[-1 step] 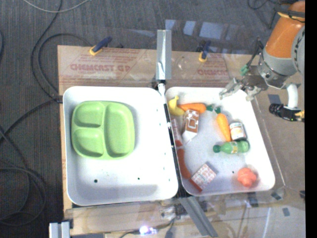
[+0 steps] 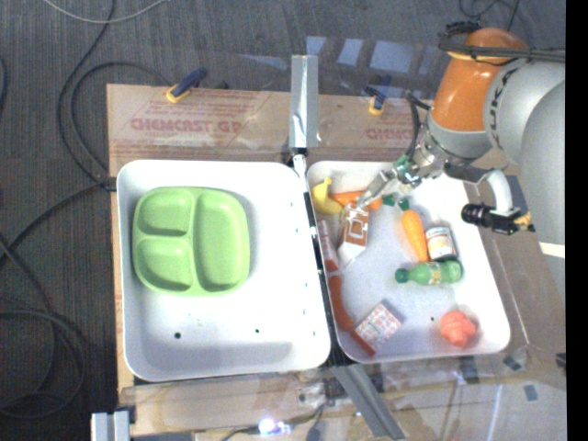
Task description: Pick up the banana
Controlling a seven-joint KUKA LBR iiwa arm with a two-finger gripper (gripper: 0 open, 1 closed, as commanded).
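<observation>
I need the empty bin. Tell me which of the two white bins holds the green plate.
The left bin: it holds the green divided plate.

Grey arm (image 2: 537,108), orange band (image 2: 469,85), slim metallic pincer (image 2: 381,191).

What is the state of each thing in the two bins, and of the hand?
banana: lying in the right bin's far left corner, not held.
hand: low over the right bin, near the banana.
carrot: lying flat.
green bottle: on its side.
small jar: lying beside the carrot.
green divided plate: right side up in the left bin.
</observation>
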